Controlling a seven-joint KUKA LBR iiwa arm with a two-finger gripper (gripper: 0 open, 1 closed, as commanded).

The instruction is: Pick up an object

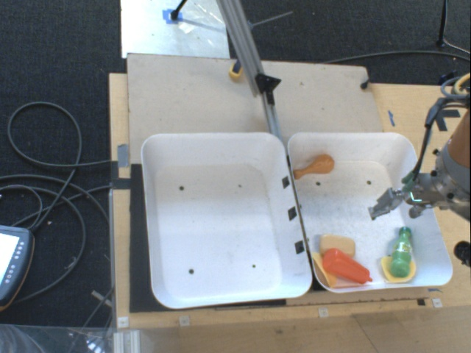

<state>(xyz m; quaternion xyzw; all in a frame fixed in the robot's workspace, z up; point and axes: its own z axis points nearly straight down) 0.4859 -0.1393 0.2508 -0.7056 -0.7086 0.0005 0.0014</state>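
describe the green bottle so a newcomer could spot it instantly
Start at the right bin, the one the gripper hangs over. Go to its near right corner: the green bottle lies there on a yellow piece. It is the only green thing; the carrot to its left is orange-red.
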